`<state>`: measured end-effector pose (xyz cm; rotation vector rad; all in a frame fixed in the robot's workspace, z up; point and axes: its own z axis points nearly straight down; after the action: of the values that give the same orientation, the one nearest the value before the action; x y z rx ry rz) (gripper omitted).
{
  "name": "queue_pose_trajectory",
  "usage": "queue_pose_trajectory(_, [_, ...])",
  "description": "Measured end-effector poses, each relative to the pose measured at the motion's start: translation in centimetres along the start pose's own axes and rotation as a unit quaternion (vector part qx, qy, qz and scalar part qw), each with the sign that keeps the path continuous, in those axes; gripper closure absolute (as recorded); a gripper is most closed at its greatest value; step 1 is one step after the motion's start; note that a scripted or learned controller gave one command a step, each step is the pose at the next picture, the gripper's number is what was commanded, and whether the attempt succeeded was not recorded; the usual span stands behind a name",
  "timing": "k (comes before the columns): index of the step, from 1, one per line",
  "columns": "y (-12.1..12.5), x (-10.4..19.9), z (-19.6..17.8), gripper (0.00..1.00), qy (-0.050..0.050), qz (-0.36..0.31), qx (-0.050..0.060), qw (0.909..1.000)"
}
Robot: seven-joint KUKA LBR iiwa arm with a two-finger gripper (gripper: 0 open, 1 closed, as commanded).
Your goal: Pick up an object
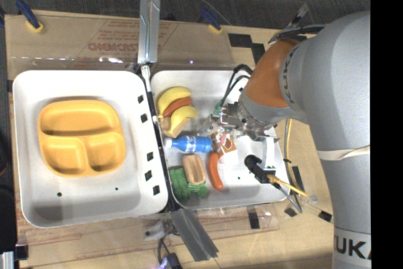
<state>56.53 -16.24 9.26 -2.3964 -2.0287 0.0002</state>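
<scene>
1. My gripper (225,130) is low over the middle of the right bin (252,82). Whether it is spread or closed cannot be told from this view; nothing is seen to be held.
2. A small red-and-white packet (226,143) lies on the bin floor just below the gripper tip, at or very near contact. Contact itself cannot be confirmed.
3. A blue bottle (192,145) lies on its side just left of the packet.
4. An orange sausage (215,172) lies below the packet, beside a hot dog (194,169) in its bun.
5. A green toy (181,186) sits at the bin's lower left corner, touching the hot dog.
6. Two bananas (179,115) lie above the bottle, near the left wall, with a brown piece between them.
7. My arm (340,97) enters from the right, its orange band (269,75) above the bin's right half.
8. The left bin (25,91) holds a yellow divided tray (80,135), well apart from the gripper.
</scene>
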Motion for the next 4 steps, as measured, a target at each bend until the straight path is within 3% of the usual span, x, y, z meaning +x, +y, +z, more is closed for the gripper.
queue_pose_trajectory(1, [3.5, 4.0, 0.0, 0.00, -0.001, -0.226, -0.001, 0.9742])
queue_pose_trajectory(2, [3.5, 4.0, -1.0, 1.00, -0.001, -0.228, -0.001, 0.9737])
queue_pose_trajectory(3, [2.8, 10.5, -10.3, 1.00, 0.000, -0.238, -0.004, 0.9713])
queue_pose_trajectory(4, [-0.4, 11.1, -18.7, 1.00, -0.002, -0.354, -0.003, 0.9354])
